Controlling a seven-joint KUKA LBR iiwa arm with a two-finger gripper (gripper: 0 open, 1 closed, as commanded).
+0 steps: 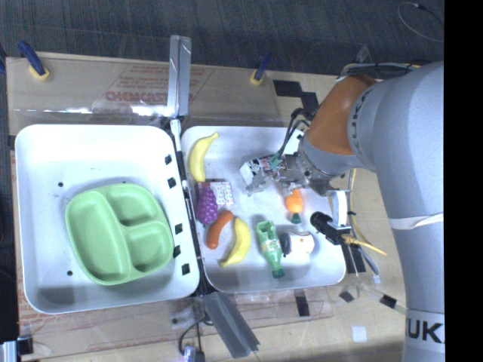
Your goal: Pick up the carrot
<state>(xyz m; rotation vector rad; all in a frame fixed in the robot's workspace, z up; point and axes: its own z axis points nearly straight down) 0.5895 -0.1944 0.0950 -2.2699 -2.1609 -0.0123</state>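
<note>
Carrot (293, 200) lies in the right bin (226, 138), in its right half, about mid-depth. It's short & stubby. Long axis runs roughly far-to-near: orange body at the far end, green top at the near end, tilted slightly right. It lies flat on the bin floor and nothing grips it.

Arm (392, 134) comes in from the right, w/ its orange band (332, 123) over the bin's far right corner. The wrist sits just far of the carrot, and the jaws hang left of it & a bit farther back, over bare floor. Jaws' state: can't tell, metal parts too cluttered to read.

Room around the carrot: a strip of bare white floor on its left. Near side is tighter: a white object (302, 246) just near of the green top, and a green bottle (269, 249) near-left, lying far-to-near. Bin's right wall is close on the right.

Further left, a near banana (241, 241) & an orange-red sausage-shaped item (217, 230) lie side by side, w/ purple grapes (206, 204) and a small printed packet (223, 193) beyond them. A far banana (200, 157) lies by the left wall.

Left bin (45, 149) holds a green divided plate (113, 236). Both bins sit on the worktop (90, 81).
</note>
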